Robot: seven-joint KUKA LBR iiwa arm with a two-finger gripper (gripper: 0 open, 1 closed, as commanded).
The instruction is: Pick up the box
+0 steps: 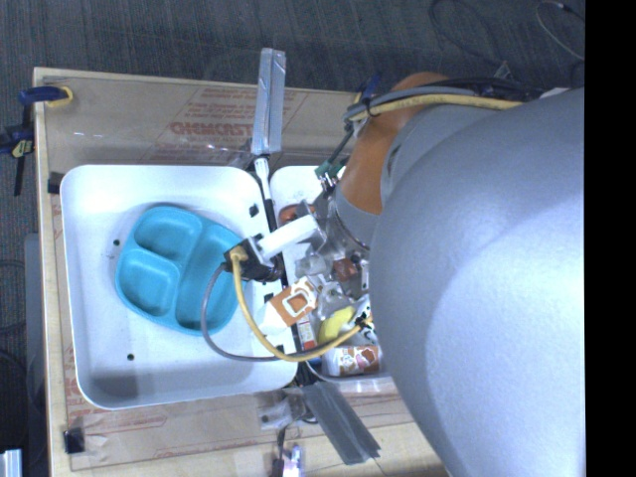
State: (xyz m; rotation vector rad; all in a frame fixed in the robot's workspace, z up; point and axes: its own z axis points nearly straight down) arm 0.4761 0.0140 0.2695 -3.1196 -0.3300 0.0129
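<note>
A small orange and white box lies at the left side of the right bin, among other items. My gripper hangs low over that bin, just above and to the right of the box. The big grey arm covers most of the bin. The clutter and the arm's own parts hide the gripper's tips, so I cannot see whether anything is in its grasp.
The left bin holds a blue divided plate. A yellow cable loops from the wrist over the wall between the bins. A yellow item and a dark packet lie close to the box.
</note>
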